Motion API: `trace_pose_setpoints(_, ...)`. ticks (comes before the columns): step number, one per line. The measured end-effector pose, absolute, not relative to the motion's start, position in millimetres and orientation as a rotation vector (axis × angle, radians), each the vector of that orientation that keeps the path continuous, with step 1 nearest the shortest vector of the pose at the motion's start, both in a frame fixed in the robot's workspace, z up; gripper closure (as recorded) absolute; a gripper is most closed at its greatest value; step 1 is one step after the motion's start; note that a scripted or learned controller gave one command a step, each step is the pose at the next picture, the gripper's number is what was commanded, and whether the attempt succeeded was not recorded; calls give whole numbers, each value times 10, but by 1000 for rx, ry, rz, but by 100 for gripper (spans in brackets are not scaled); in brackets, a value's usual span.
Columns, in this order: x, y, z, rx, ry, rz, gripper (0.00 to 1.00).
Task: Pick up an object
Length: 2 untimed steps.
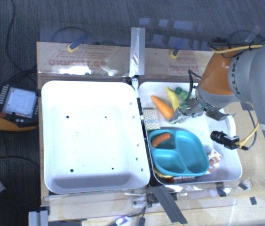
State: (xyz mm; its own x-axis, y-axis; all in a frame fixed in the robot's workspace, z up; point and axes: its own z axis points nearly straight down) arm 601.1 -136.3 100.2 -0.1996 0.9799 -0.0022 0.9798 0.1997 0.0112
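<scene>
The right bin [233, 166] holds an orange carrot [162, 106], a yellow banana-like piece [172, 97] and a small green item [183, 94] at its far end. Toward the front lies a blue divided plate [184, 157] with an orange sausage [161, 138] in its left compartment. My gripper [183, 113] hangs low in the bin, just right of the carrot's tip and just behind the plate's far rim. Nothing can be seen held in it. The grey arm with its orange band [217, 76] comes in from the right and hides the bin's far right corner.
The left white bin [90, 135] sits beside the right one, with a raised divider [141, 126] between them. A patterned packet [151, 117] lies by the divider. A small wrapped item [214, 160] peeks out right of the plate. A pendant [14, 105] rests off the bench, left.
</scene>
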Motion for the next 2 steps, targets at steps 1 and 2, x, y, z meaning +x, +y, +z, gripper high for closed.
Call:
trace_pose_setpoints(1,6330,-1354,900,1750,2605,-9,100)
trace_pose_setpoints(2,6527,-1814,896,1641,2669,3,100)
